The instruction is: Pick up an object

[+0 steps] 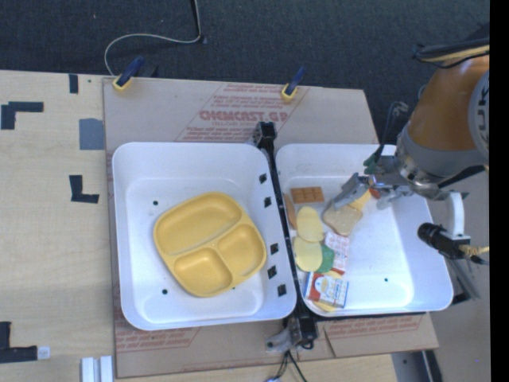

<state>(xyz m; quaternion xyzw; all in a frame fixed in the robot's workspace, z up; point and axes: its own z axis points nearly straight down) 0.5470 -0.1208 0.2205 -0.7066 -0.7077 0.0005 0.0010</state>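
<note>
My gripper (347, 195) hangs low over the right bin (398, 293), reaching in from the right. Its tip sits at the upper edge of a tan bread slice (343, 219); whether it touches the slice is unclear. Left of the slice lie a brown cracker (306, 195), two pale yellow round pieces (309, 224) (306, 254) and a green piece (327, 258). A white and red packet (339, 250) and a colourful packet (327, 290) lie nearer the front. A small yellow bit (363, 200) shows just under the wrist.
The left bin (135, 213) holds a yellow divided tray (208, 243). A black divider (278, 229) runs between the bins. The right half of the right bin shows bare white floor. A black fitting (437, 239) sticks out near the bin's right wall.
</note>
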